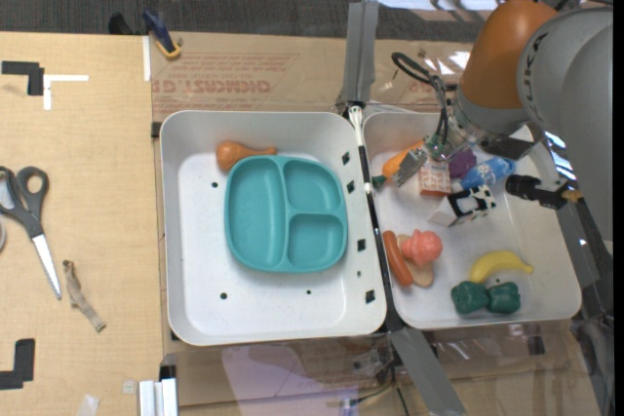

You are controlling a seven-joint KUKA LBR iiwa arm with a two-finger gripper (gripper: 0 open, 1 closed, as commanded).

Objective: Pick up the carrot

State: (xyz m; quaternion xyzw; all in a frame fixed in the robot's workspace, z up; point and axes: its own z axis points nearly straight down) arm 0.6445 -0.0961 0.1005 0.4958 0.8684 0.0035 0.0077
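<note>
While the scissors (29, 219) lie idle far out on the left of the worktop (88, 161), the left bin (185, 239) carries a teal divided plate (288, 212) with an orange drumstick-shaped toy (239, 152) just behind it. Across the divider, in the right bin (546, 278), the carrot (398, 164) rests at the near-left back corner, orange and tilted, right beside a small boxed item (435, 178). Further along are a pink toy (422, 246), a yellow banana (500, 264) and a green pepper (486, 298).

From where I stand the arm hangs over the back of that bin, its pincer (444, 148) low among the clutter just right of the carrot; whether it is spread or pressed together I cannot tell. I'd judge this the approach step: nothing looks lifted, and the next move calls for shifting slightly left to centre on the carrot, clear of the box.
</note>
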